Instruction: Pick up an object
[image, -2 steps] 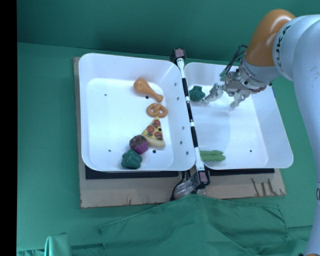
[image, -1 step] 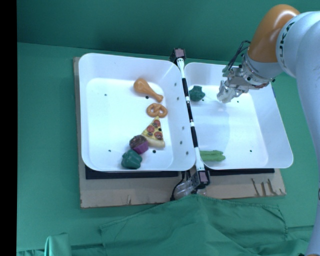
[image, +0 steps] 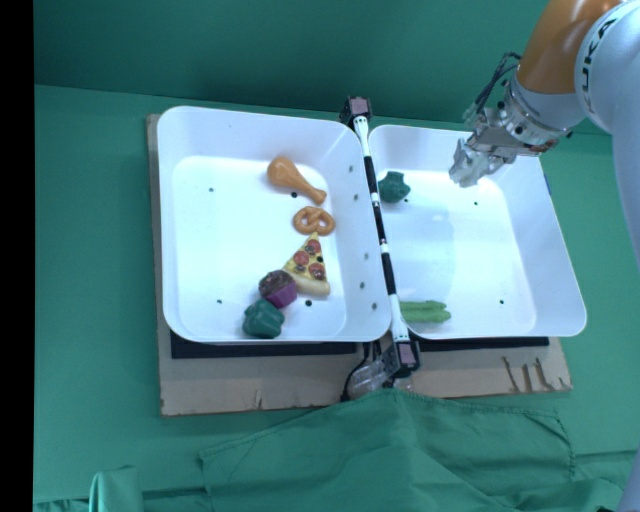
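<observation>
Green-draped worktop (image: 90, 250) carries two white bins, arm poised over the right bin (image: 520, 290) so its pincer (image: 466, 172), grip state unclear, hangs near the dark green toy (image: 393, 186), likely pick target.

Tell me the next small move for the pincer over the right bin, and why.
Probably shift the pincer toward the dark green toy by the right bin's near-divider wall, then lower. It hovers above the bin's far side with nothing between its fingers, and that toy is the nearest object; the green pod lies farther off.
</observation>
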